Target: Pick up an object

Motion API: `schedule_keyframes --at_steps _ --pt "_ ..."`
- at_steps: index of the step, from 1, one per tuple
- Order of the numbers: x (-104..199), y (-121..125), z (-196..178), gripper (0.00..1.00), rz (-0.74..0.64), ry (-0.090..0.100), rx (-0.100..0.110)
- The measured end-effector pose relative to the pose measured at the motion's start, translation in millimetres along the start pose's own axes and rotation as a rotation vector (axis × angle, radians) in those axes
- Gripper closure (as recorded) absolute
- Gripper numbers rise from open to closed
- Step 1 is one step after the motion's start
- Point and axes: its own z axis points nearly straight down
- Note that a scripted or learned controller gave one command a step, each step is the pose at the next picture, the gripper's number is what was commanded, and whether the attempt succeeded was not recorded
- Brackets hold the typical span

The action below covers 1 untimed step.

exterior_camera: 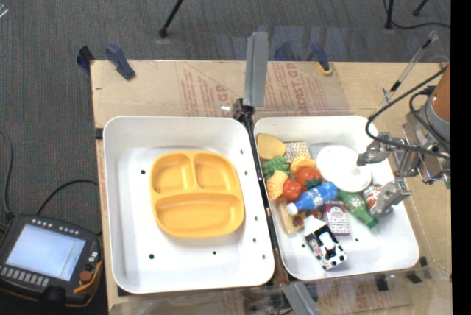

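Status: pick not yet accomplished. The two-finger metal claw (384, 175) sits over the 3 o'clock side of the right-hand shallow white bin (403, 247). Its fingers stand wide apart, one finger near the round white plastic lid or dish (341, 167), the other just beside the green bottle with a red-and-white label (360, 206). Nothing is seen between the fingers; the claw carries no object.

Candidate objects all lie in the right bin, clustered from its centre toward 9 o'clock: the white dish, the green bottle, a blue bottle with a white cap (315, 198), a red tomato-like toy (308, 176), a yellow rounded toy (270, 146) at 10 o'clock, a small pink-and-white carton (337, 218), and a black-and-white cow-patterned carton (324, 246) at 6 o'clock. None appears lifted.

The left-hand white bin (121, 159) holds a yellow three-compartment plastic tray (197, 193) at its centre, untouched and well apart from the claw.

Assessment: the approach appears complete or nearly so. Remaining, in my judgement: settling onto one item, most likely the green bottle or the white dish, closing, and lifting. Whether the claw is at grasp height cannot be determined. Crowding among the items raises the risk of a missed or double grip.
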Motion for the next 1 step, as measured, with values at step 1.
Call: schedule_keyframes --at_steps 1 --pt "2.2 16.1 165.9 0.0 -0.036 -0.01 0.003"
